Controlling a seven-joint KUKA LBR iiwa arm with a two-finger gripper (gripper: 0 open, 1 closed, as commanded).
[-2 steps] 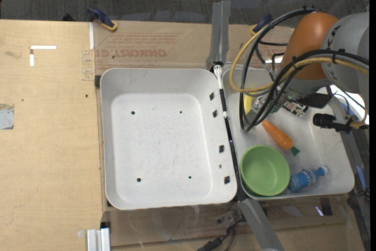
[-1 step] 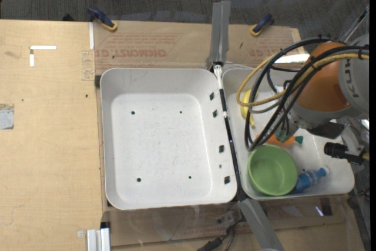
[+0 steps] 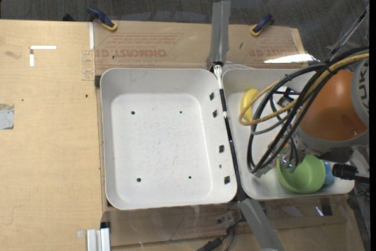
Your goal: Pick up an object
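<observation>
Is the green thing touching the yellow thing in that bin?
Apart. The camera view shows the green object low and the yellow object higher.

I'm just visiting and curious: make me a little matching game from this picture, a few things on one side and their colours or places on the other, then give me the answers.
Things:
1. round object
2. object behind the cables
3. clamps
4. band above the wrist

Descriptions:
A. orange
B. green, in the right bin
C. on the cardboard's far edge
D. yellow, in the right bin

Pairs: 1-B, 2-D, 3-C, 4-A
</observation>
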